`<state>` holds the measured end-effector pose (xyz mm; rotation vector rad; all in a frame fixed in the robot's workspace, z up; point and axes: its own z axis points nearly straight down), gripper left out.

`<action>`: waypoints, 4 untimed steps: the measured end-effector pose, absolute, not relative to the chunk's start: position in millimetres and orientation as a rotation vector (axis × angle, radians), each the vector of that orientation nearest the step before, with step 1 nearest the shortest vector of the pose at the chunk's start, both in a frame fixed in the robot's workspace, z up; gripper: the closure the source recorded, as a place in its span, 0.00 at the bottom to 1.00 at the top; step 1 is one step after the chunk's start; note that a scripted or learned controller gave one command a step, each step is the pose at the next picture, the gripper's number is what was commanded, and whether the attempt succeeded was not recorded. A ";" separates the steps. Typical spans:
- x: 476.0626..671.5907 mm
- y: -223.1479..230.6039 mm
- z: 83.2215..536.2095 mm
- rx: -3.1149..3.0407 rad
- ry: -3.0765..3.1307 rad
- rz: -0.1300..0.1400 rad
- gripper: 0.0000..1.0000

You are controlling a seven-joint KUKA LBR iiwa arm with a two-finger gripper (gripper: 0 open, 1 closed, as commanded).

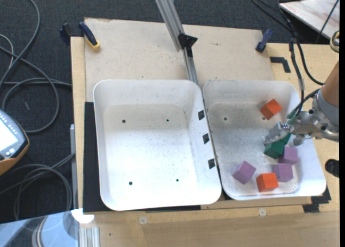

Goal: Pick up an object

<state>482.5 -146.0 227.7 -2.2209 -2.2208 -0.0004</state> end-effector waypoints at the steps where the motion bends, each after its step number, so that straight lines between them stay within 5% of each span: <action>1: 548.5 -158.1 187.5 -2.219 -2.226 0.000 0.00; 2: 564.6 -101.2 224.5 -2.216 -2.232 -0.007 0.00; 3: 507.5 -67.3 198.1 -2.212 -2.218 0.004 0.00; 4: 480.9 -81.0 254.8 -2.227 -2.223 -0.005 0.00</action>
